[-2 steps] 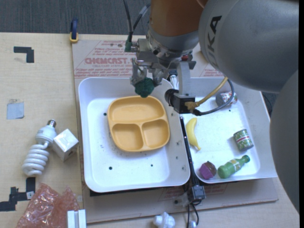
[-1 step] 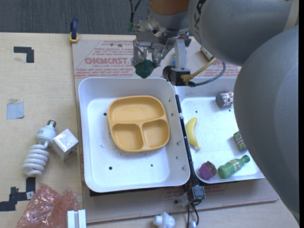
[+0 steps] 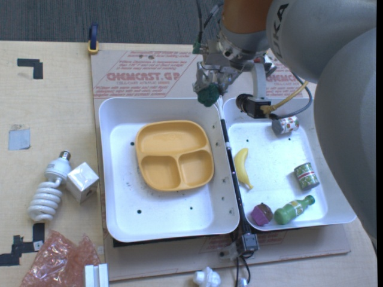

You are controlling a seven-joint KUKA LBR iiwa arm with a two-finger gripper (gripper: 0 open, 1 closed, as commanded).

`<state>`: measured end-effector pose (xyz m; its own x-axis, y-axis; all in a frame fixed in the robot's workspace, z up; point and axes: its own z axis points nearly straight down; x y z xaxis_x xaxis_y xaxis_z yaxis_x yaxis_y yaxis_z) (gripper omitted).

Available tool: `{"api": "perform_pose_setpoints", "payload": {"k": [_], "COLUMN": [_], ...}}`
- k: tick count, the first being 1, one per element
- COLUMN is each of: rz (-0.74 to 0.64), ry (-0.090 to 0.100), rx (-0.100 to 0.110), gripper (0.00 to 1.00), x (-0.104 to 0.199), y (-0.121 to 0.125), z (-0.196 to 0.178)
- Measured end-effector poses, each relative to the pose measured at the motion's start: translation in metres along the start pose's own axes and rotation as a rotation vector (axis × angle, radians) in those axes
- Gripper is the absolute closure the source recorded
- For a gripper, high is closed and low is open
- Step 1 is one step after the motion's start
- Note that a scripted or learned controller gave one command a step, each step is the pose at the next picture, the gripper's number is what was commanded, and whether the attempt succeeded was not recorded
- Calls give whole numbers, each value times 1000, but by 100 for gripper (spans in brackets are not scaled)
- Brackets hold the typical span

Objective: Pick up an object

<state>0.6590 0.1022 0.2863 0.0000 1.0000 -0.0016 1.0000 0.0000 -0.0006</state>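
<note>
Presently, a small dark green object, rounded and matte, sits at the tip of the pincer, over the far rim where the two bins meet; whether the fingers actually pinch it, or stand spread or pressed together, cannot be told from this angle.

Pincer: metal, with cables, mounted under an orange band on the smooth grey arm.

Left bin: shallow white plastic with rounded corners, speckled with a few dark dots. It holds one yellow-orange tray, glossy, rounded-rectangular, divided into three compartments, lying flat.

Right bin: same white plastic. Contents:
- banana, yellow, curved, toy-like, near the left wall;
- small can, cylindrical, red and white label, lying near the far side;
- green can, cylindrical, tilted, near the right wall;
- green bottle, smooth plastic, lying on its side at the near edge;
- purple item, rounded, just beside the bottle.

Beneath the bins: a brown cardboard sheet printed with red lettering, resting on the pale wooden bench.

On the bench, left of the bins: a white spiral light bulb, a white cube touching it, and crinkled pinkish clear plastic wrap at the near corner.
</note>
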Motion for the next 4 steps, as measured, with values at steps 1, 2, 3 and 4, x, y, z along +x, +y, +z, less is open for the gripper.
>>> {"api": "perform_pose_setpoints", "payload": {"k": [1, 2, 3, 4], "rz": [0, 0, -2, 0], "ry": [0, 0, 0, 0], "rx": [0, -1, 0, 1], "gripper": [100, 100, 100, 100], "x": [-59, -93, -64, -7], "y": [-16, 0, -8, -65], "z": [-25, -71, -39, 19]}}
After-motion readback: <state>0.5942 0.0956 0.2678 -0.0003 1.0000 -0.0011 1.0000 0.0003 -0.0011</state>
